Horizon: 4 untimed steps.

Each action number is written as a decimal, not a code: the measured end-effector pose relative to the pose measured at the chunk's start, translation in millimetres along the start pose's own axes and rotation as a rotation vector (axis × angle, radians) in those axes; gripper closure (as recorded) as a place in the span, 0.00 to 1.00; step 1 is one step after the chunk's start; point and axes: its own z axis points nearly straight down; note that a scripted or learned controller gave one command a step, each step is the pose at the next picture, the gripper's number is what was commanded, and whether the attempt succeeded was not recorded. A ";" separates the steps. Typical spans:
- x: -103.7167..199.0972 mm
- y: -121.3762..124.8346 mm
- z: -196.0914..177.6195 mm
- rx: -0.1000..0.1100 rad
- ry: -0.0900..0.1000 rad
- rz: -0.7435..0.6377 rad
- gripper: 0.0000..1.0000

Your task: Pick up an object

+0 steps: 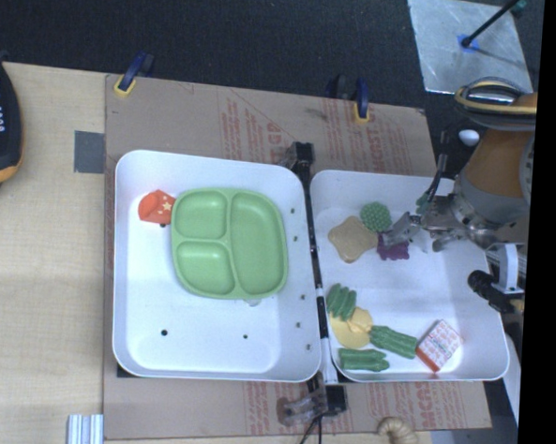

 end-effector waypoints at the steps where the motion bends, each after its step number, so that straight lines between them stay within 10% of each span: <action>1: 28.2 -18.9 22.5 0.001 0.004 0.003 0.00; 2: 1.0 32.7 19.9 -0.009 0.001 0.003 0.00; 3: 52.1 50.8 19.9 -0.007 0.002 0.001 0.00; 4: -8.3 49.0 -18.3 -0.008 0.000 0.010 0.00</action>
